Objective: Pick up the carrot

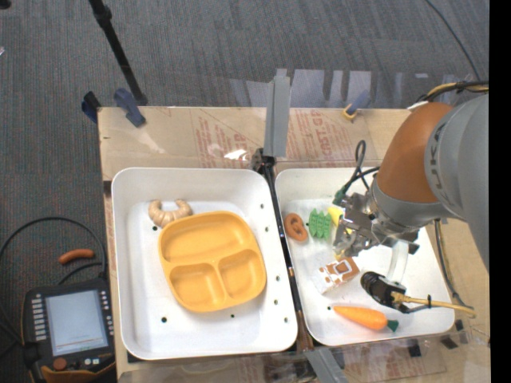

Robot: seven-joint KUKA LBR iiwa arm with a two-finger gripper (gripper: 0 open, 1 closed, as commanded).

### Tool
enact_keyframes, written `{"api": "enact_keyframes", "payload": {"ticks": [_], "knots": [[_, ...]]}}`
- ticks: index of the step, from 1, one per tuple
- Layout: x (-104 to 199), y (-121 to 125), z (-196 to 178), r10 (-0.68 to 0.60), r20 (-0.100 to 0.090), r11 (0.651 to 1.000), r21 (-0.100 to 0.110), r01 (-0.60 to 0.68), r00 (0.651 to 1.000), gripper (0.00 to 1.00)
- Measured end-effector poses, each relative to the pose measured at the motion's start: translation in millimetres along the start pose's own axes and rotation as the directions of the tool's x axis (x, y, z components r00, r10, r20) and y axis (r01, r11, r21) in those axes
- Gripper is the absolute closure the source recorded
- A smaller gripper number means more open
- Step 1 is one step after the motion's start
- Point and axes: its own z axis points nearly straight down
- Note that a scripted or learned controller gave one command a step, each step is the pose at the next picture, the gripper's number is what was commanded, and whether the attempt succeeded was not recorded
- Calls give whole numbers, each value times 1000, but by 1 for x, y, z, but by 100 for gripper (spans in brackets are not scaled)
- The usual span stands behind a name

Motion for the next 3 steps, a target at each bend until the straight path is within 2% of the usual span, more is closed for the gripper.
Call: {"api": "enact_keyframes", "payload": {"ticks": [1,2,3], "knots": [[-40,-6,-28,-404,-1,915,-1,404,915,100],[-14,-50,1,-29,-1,1000,2,29,1000,100],[-23,-46,0,-534,-1,845,-2,534,845,100]]}}
